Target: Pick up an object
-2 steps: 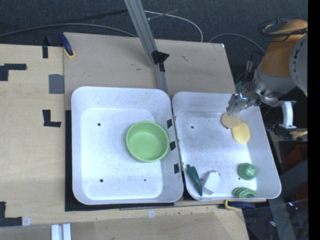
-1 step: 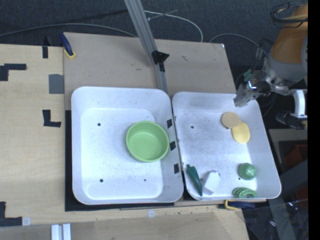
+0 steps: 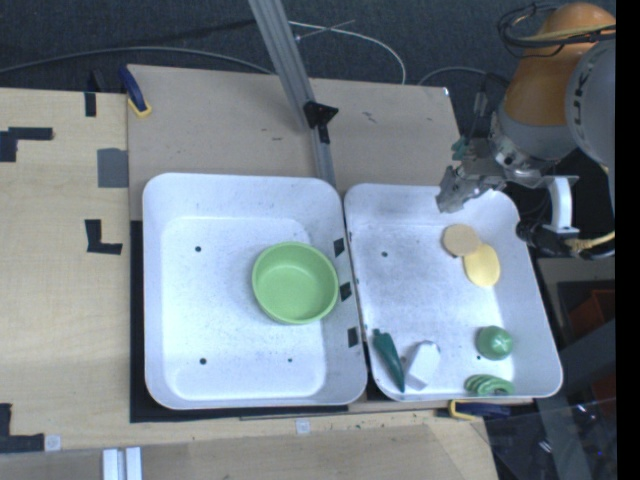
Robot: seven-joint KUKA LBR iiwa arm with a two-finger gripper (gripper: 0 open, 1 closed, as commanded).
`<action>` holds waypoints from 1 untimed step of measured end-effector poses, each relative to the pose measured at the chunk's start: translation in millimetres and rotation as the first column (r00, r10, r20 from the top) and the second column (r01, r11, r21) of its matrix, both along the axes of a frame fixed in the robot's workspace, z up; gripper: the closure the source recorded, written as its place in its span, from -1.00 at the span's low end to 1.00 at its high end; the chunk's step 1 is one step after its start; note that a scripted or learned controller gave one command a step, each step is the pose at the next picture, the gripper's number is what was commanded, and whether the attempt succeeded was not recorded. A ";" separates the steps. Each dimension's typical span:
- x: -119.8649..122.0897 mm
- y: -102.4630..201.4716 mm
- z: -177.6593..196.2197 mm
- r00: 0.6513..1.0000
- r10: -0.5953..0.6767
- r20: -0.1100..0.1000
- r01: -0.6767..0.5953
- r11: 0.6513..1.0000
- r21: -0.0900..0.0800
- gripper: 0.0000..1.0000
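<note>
Claw (image 3: 452, 196) sits over the top edge of the right bin (image 3: 400, 268), near its back rim, arm coming in from the right. From where I stand I can't tell how it's set or whether it's got anything; too blurred and dark against the rim. Nothing visibly hanging from it.

No pick target is named, so any item counts. Closest candidates: a tan disc (image 3: 460, 239) and a yellow piece (image 3: 482, 266), touching or slightly overlapping each other, just below the claw on the right side of the bin. My guess is those are the target, given where the claw is parked. Being flat and stacked against each other makes them an awkward grab; the claw could nudge one and miss both.

Rest of the right bin is clustered at the front edge: a dark green piece (image 3: 388, 358) beside a white block (image 3: 422, 360), a green round item (image 3: 493, 342), and green slices (image 3: 488, 385) at the front right corner. Corner stuff is hard to reach with walls in the way.

Left bin (image 3: 180, 368) has a green bowl (image 3: 294, 283), upright, middle-right, well apart from the claw.

Both bins sit side by side on the counter (image 3: 60, 298), rims touching. Judging by the layout, the pick hasn't landed yet.
</note>
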State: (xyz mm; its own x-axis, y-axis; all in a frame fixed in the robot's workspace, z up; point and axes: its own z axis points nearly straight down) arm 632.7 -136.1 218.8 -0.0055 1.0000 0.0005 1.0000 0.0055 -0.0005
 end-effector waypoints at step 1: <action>-4.4 56.7 7.1 1.000 0.002 -0.001 -0.002 1.000 0.002 1.00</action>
